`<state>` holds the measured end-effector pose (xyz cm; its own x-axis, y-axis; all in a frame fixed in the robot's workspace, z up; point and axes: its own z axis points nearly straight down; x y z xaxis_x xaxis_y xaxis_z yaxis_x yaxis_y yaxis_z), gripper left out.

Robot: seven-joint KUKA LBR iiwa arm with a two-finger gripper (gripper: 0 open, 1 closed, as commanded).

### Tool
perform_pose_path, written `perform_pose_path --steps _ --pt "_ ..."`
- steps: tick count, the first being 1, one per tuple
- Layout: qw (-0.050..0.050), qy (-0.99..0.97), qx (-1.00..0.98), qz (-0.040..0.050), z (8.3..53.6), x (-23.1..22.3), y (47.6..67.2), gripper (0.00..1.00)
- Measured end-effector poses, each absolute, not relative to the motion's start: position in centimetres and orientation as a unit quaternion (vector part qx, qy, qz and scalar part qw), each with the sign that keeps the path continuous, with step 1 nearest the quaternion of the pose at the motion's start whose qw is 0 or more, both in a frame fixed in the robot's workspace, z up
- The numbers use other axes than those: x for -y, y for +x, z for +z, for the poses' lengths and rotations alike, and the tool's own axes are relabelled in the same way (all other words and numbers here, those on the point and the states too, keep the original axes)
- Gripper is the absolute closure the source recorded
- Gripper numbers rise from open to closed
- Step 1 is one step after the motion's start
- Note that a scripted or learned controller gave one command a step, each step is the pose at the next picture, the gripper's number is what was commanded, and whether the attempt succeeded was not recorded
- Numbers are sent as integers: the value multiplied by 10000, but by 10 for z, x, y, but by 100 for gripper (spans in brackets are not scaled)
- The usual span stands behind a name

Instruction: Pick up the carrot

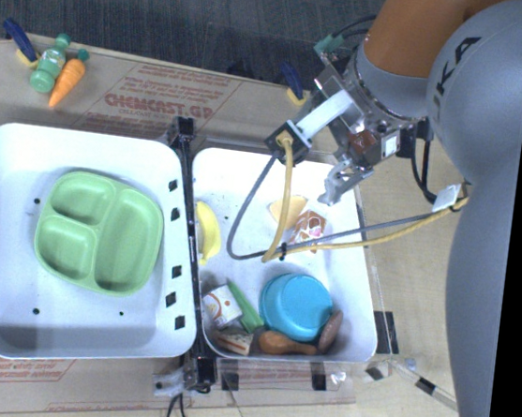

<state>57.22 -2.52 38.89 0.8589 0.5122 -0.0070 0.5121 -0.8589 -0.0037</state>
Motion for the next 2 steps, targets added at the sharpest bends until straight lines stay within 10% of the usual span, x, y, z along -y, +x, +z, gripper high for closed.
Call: perform_pose_path --steps 2 --pt "-2 -9942 1072 72 256 -76 634 0"
